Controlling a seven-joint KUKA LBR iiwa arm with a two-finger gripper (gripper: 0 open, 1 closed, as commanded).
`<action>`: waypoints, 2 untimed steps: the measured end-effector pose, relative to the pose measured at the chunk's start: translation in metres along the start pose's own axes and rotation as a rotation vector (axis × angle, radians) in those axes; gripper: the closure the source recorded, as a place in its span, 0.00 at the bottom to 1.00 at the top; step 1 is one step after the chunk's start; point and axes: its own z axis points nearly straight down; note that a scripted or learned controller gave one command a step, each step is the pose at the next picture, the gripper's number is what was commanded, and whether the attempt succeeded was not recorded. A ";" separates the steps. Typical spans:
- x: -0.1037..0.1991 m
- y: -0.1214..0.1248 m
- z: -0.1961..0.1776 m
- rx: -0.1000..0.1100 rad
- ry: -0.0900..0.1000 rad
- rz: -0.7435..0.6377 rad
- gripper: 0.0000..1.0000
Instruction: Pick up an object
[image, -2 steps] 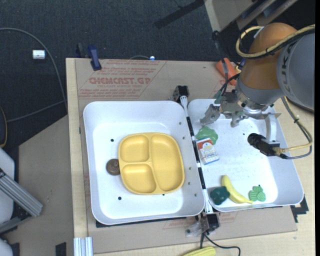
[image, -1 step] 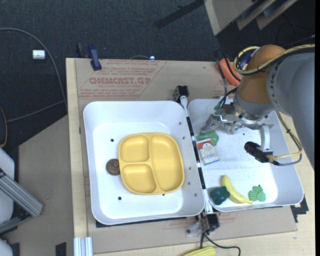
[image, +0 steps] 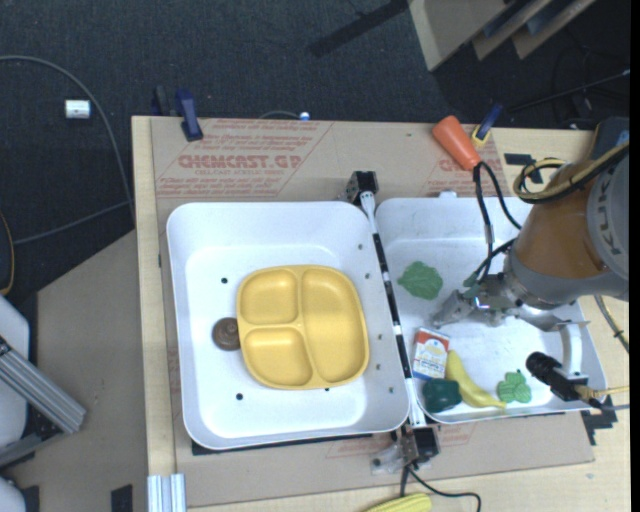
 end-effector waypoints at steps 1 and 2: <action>0.039 0.005 0.000 0.000 0.002 -0.003 0.00; 0.038 -0.044 0.000 0.001 0.001 0.000 0.00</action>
